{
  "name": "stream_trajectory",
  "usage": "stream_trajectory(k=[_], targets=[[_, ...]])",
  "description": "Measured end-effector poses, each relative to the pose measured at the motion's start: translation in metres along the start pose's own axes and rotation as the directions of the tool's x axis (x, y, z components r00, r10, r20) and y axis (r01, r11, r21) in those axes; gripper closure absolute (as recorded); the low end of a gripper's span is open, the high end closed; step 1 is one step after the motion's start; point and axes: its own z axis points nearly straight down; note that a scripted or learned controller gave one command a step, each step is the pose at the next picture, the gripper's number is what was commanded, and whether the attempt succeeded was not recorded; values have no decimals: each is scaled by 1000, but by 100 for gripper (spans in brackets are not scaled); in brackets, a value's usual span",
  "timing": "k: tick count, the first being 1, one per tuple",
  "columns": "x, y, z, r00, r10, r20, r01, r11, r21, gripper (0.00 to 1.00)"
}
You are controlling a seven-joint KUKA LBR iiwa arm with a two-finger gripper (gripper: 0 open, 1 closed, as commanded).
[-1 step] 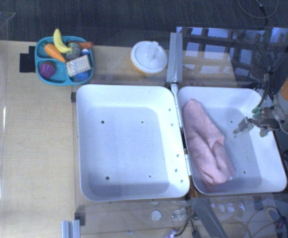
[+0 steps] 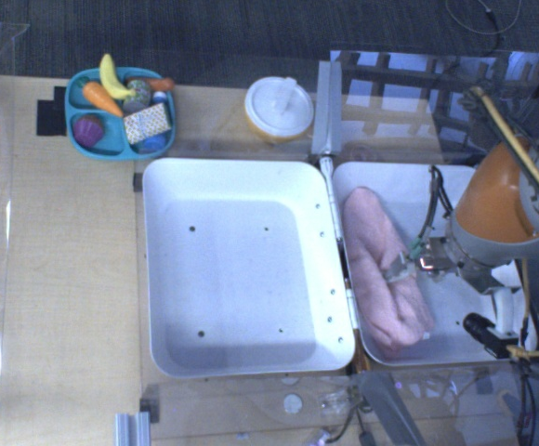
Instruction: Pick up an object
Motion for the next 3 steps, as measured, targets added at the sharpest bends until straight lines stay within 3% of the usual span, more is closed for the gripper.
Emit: stream_trajectory(k=[1, 2, 3], targets=[[20, 28, 5, 996, -89, 2, 89, 996, -6, 0], [21, 30, -7, 996, -91, 0, 91, 996, -11, 100], [46, 103, -88, 1000, 12, 0, -12, 1000, 7, 100]])
